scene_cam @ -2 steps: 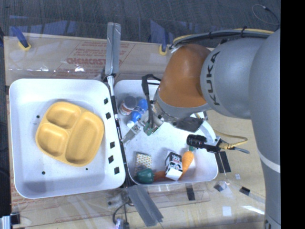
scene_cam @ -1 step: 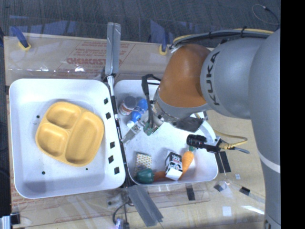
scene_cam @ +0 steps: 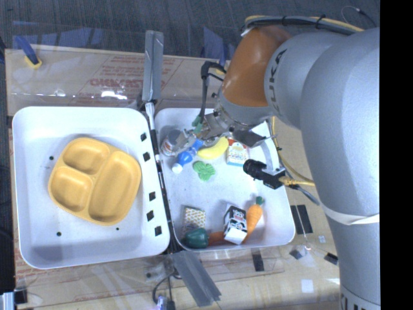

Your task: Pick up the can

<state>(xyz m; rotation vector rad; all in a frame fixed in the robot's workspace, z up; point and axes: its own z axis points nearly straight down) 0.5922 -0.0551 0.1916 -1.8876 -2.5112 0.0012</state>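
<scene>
**Low over the right bin, gripper beside the can**

Down in the right bin (scene_cam: 284, 234), the gripper (scene_cam: 201, 129) hangs near the far left corner, under the orange band (scene_cam: 248, 70) of the arm (scene_cam: 322, 102). The can (scene_cam: 170, 142) lies on its side against the bin's left wall, just to the left of the gripper; whether metal touches it cannot be told. Whether the gripper is open or closed is not clear from this angle. A blue bottle (scene_cam: 184, 159) and a yellow banana (scene_cam: 214, 150) lie just beside the tool, with a green piece (scene_cam: 204, 170) nearer the camera. A carrot (scene_cam: 254, 215), a small carton (scene_cam: 235, 225) and a green pepper (scene_cam: 196, 238) sit along the near edge. A yellow divided tray (scene_cam: 93, 179) rests in the left bin (scene_cam: 26, 237).
</scene>
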